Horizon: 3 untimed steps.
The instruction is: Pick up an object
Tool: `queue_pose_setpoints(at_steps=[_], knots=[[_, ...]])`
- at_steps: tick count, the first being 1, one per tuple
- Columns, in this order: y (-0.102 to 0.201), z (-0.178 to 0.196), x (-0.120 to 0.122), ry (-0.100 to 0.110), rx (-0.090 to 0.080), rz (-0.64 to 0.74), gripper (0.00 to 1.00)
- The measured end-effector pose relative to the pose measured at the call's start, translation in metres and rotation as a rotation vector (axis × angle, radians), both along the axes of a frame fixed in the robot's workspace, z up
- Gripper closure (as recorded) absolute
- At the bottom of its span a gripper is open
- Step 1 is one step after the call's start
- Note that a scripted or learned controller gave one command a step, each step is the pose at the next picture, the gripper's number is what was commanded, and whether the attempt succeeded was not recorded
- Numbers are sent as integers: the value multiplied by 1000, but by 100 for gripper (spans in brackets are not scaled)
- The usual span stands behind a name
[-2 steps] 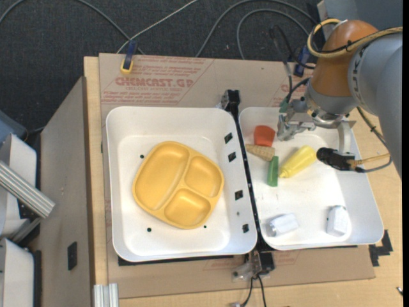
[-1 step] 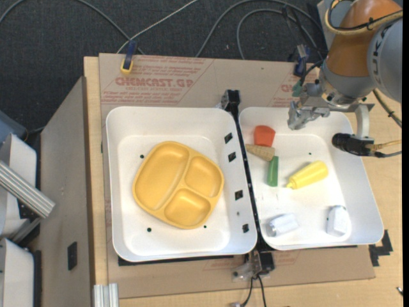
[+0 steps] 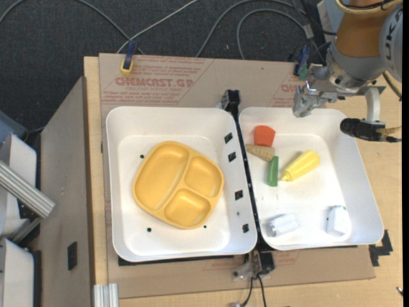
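1. Orange-banded arm hangs its tool (image 3: 305, 102) over the right bin's (image 3: 358, 171) far rim.
2. Tool grip: cannot tell.
3. Red block (image 3: 264, 135) sits nearby; descent and alignment come next.

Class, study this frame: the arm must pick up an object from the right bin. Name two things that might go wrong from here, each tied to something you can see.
1. The orange-red block, tan cone and green stick lie packed together by the yellow bottle, so a grasp may nudge a neighbour or catch two.
2. The gripper hangs at the right bin's far rim; a straight descent could strike the wall.
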<state>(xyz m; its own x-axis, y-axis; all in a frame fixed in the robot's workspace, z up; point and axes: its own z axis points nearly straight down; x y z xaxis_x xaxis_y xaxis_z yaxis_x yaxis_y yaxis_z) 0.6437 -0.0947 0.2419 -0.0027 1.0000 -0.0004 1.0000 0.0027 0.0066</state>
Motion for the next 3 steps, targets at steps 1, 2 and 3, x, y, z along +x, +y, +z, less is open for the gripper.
queue_pose_setpoints(at_steps=[1, 2, 3], knots=[[0, 36, 1, 3, 0, -1, 100], [44, 31, -12, 12, 3, 2, 100], [97, 28, -35, 12, 3, 3, 100]])
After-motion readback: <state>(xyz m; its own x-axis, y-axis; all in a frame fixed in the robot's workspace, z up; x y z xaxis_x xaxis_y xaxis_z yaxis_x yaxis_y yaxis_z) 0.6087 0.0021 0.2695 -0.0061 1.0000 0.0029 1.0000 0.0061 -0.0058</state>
